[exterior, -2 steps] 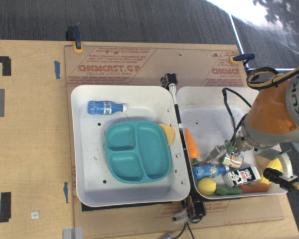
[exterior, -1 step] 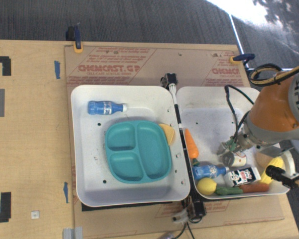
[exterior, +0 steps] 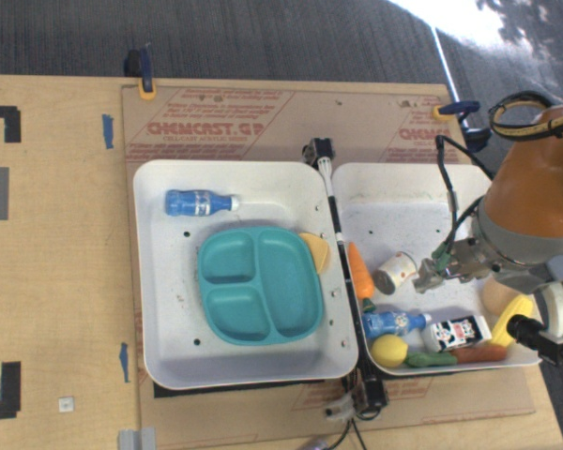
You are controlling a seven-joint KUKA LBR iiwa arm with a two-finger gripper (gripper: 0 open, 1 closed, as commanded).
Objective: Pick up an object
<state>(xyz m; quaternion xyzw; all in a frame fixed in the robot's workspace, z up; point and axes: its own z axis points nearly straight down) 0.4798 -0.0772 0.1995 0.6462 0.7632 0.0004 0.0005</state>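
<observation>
Camera view: fingers, state unclear, hover beside a small white-and-tan cup lying tipped over.

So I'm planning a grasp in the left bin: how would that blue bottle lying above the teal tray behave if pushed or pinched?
The blue bottle lies on its side on the bin floor, so a sideways push would probably roll it. It looks like small, light plastic, likely easy to lift. Its rounded body may slip from a pinch across it.
</observation>
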